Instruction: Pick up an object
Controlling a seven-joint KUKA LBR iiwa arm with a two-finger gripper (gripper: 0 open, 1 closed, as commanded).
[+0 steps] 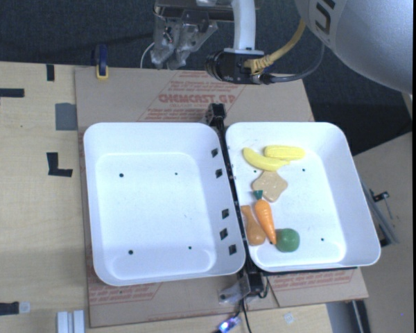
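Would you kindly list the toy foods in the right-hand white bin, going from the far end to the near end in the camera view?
Yellow corn cob → yellow banana → tan toast slice → orange carrot → round green fruit.

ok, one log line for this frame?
end effector: above bench, beyond bins, nothing held | right bin: banana, corn, toast, carrot, green ball | grasp: not started

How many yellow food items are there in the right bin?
2. The banana lies near the bin's far left side; the corn lies just right of it, touching it. None seems hidden.
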